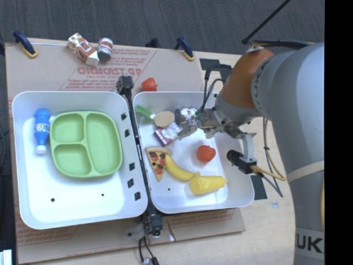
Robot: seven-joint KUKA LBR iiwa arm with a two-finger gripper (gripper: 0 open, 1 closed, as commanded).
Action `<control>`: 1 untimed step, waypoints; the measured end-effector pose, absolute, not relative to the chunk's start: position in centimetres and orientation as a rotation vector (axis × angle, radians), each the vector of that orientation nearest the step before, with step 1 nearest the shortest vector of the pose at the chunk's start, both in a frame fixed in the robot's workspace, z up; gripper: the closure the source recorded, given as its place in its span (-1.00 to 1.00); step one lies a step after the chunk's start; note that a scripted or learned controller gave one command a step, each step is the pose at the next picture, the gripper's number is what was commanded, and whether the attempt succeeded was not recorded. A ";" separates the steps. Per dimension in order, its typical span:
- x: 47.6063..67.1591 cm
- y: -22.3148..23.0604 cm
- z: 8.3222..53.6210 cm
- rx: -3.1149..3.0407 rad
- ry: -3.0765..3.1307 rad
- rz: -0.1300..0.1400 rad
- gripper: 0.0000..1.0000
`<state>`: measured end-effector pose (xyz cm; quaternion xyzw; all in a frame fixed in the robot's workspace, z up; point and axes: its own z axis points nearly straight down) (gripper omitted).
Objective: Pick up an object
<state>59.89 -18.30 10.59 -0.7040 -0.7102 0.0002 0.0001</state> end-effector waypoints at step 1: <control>50.7 -18.9 9.1 -2.211 -2.226 0.005 -1.00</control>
